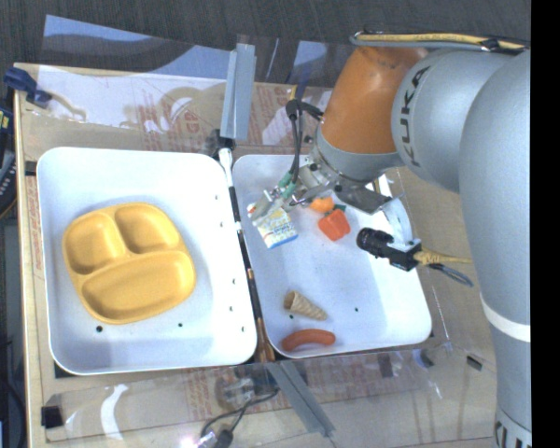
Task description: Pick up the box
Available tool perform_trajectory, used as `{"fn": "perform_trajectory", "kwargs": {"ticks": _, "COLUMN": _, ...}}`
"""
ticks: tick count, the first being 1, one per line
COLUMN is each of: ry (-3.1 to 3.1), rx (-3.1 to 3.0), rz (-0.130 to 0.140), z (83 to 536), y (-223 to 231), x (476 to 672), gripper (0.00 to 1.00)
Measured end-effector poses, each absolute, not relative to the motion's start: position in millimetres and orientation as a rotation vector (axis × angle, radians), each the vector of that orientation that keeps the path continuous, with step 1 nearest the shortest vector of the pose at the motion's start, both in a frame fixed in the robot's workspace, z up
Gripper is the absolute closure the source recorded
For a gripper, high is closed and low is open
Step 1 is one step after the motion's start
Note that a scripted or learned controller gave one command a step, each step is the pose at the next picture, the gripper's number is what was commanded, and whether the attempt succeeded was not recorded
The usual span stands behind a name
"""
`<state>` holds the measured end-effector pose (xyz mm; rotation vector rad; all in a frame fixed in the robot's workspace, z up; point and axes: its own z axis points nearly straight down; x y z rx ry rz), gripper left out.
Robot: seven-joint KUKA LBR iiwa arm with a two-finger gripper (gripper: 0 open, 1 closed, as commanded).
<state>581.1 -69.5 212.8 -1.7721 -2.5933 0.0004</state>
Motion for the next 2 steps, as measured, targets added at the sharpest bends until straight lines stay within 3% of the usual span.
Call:
{"fn": "perform_trajectory", "kwargs": {"ticks": 1, "ry": -2.563, "rx": -1.812, "rz": 0.005, "z": 215, "y": -27, "x": 572.8, "gripper": 1.0}}
{"fn": "perform_trajectory", "kwargs": {"ticks": 2, "ry": -2.835, "rx": -1.353, "rz": 0.002, "z": 233, "y": 22, "x": 596.1, "gripper": 1.0}}
